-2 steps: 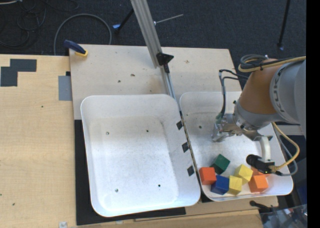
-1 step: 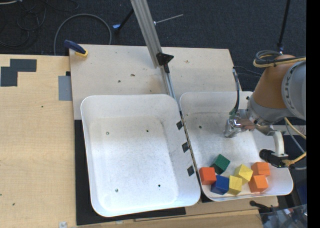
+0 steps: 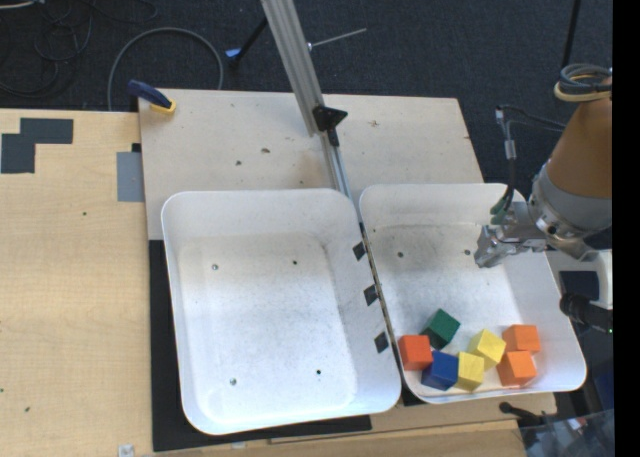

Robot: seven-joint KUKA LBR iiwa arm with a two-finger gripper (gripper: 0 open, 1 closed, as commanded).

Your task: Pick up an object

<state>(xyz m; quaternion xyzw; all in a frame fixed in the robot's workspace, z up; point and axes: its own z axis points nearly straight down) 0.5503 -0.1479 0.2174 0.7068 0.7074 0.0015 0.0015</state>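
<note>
Nearest us, in the right bin's (image 3: 560, 377) front corner, we see the blocks clustered: orange (image 3: 415, 350), blue (image 3: 441, 369), two yellow (image 3: 471, 369) (image 3: 490, 345), green (image 3: 441, 327) and two more orange (image 3: 516, 367) (image 3: 522, 337). The left bin (image 3: 200, 245) lies beside it. Farther back, the end effector (image 3: 488, 250) hangs over the right bin's floor, apart from the blocks; we cannot tell its state. Beyond, a metal rail (image 3: 290, 40) slants across the desk (image 3: 400, 140).
</note>
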